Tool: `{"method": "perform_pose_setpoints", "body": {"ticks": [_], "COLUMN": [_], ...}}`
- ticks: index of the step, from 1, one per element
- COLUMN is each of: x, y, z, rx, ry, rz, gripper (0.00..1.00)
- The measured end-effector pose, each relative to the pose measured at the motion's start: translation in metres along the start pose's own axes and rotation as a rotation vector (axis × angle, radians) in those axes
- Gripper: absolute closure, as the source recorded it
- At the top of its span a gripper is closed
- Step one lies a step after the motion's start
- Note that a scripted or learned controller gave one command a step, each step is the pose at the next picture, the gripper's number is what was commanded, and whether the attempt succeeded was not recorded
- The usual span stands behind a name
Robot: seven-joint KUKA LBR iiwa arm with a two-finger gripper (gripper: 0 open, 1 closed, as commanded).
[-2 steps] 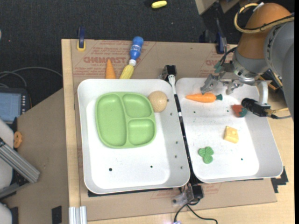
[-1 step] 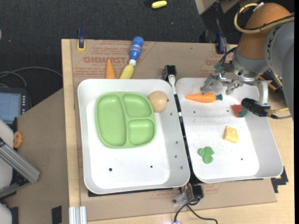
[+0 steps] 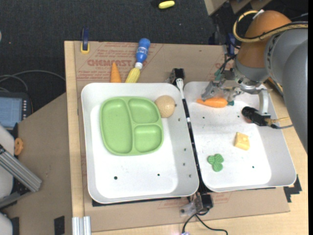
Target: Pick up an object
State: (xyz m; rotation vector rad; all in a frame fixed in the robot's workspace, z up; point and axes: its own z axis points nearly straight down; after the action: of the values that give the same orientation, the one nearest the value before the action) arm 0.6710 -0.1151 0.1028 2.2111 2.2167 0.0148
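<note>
In the right bin (image 3: pixel 274 173), an orange carrot (image 3: pixel 213 102) lies near the far wall. My gripper (image 3: pixel 222 91) hangs right over the carrot, at its right end, and looks to be touching or nearly touching it. A yellow cheese wedge (image 3: pixel 241 141) sits mid-bin, and a green broccoli piece (image 3: pixel 215 162) lies closer to the front. The left bin (image 3: pixel 132 180) holds a green divided plate (image 3: pixel 131 125), with a beige ball (image 3: pixel 165 105) at the plate's far right corner.
Behind the left bin, a small orange carrot (image 3: pixel 115 73), a corn cob (image 3: pixel 133 74) and a blue-and-white bottle (image 3: pixel 142 50) lie on the cardboard. A yellow item (image 3: pixel 167 4) rests on the dark floor beyond the bench.
</note>
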Motion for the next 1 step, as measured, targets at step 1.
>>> {"method": "perform_pose_setpoints", "body": {"ticks": [1], "x": [-0.0006], "y": [-0.0005], "z": [0.0019], "rx": [0.001], "ry": [-0.001], "rz": [0.001], "gripper": [0.0]}}
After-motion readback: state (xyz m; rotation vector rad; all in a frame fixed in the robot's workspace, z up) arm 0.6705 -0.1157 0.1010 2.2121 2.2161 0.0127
